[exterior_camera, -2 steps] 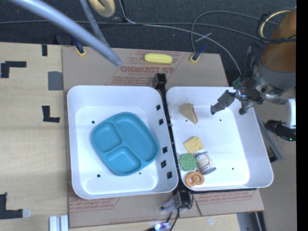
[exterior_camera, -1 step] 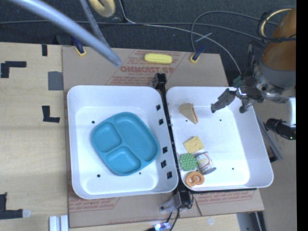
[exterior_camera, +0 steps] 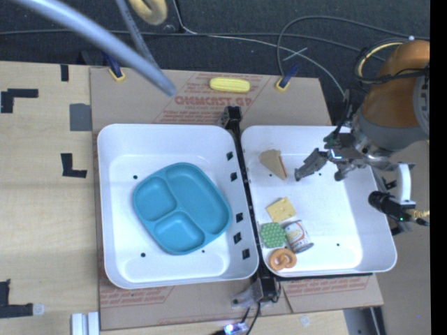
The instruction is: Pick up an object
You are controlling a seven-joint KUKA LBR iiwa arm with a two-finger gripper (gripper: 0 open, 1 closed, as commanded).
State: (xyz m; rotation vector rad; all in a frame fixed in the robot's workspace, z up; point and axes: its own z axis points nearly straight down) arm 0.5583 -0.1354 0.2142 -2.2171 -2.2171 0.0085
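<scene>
The hand (exterior_camera: 323, 165) hung over the right bin (exterior_camera: 349, 253), in its upper half, with its two dark fingers (exterior_camera: 308, 167) spread apart and nothing between them; one finger pointed down-left toward the bin's middle, the other sat closer to the wrist. Behind the hand, toward the frame's right, rose the grey arm with its orange band (exterior_camera: 399, 72). Nearest the hand, just beyond the outstretched fingertip and apart from it, lay a tan wedge-shaped piece (exterior_camera: 274, 163) on the bin floor. Farther from the hand, toward the near edge of the bin, sat a small cluster: a yellow square piece (exterior_camera: 281, 209), then below it a green round item (exterior_camera: 273, 234) touching a small can (exterior_camera: 299, 236) lying on its side, and below those an orange ring-shaped item (exterior_camera: 283, 259). None of these was touched by the hand. Beyond the black divider, well apart from the hand, the left bin (exterior_camera: 115, 152) carried a blue sectioned plate (exterior_camera: 181, 207) with three compartments, lying tilted on the bin floor. Farthest out, past the bins' far rims, a yellow banana-like object (exterior_camera: 229, 84) rested on the cardboard sheet (exterior_camera: 202, 100) that covered the worktop (exterior_camera: 42, 187), and a grey pole (exterior_camera: 91, 26) crossed the upper-left corner.
</scene>
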